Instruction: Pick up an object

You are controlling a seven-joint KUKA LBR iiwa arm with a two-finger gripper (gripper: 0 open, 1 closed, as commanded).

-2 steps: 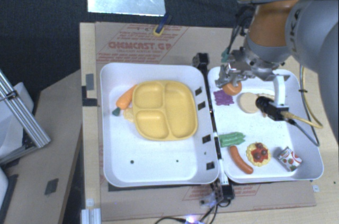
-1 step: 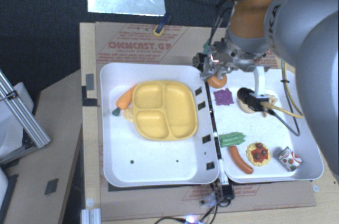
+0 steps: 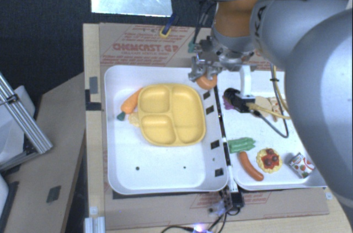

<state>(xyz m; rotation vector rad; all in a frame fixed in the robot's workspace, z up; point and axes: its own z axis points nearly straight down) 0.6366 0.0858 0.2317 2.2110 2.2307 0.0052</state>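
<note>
Cardboard (image 3: 144, 45) lettering, red, not clearly legible

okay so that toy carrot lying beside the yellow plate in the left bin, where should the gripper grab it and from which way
Take the carrot across the middle of its orange body, coming straight down. It lies flat and slanted against the yellow plate, so closing across its narrow width looks safest, though the plate rim crowds one side.

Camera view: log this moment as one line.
pincer | over left bin's back right corner | small round orange object directly beneath | hold unconfirmed
</note>
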